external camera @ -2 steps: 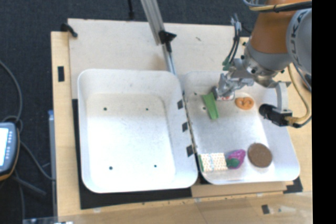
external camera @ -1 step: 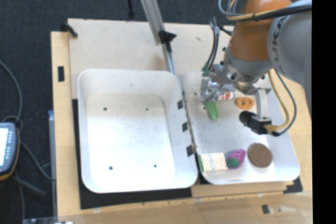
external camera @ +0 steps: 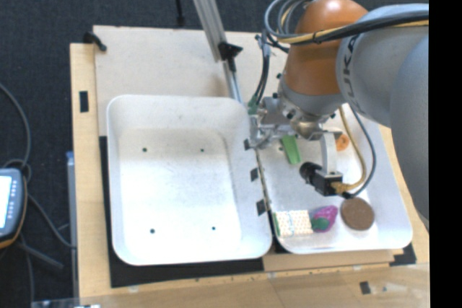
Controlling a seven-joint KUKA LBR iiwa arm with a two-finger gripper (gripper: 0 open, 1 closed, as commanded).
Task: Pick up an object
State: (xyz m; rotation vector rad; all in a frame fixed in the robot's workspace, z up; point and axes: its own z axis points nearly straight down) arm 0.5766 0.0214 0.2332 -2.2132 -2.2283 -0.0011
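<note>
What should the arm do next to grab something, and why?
Probably lower a little toward the green piece, which lies in the right bin just under the arm's wrist. It is the nearest object; the white block, purple lump and brown disc sit farther off at the bin's near edge.

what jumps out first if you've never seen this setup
The grey arm with its orange band looms over the right bin, its gripper low near the divide between the bins. Along that bin's near edge lie a white block, a purple toy and a brown disc.
</note>
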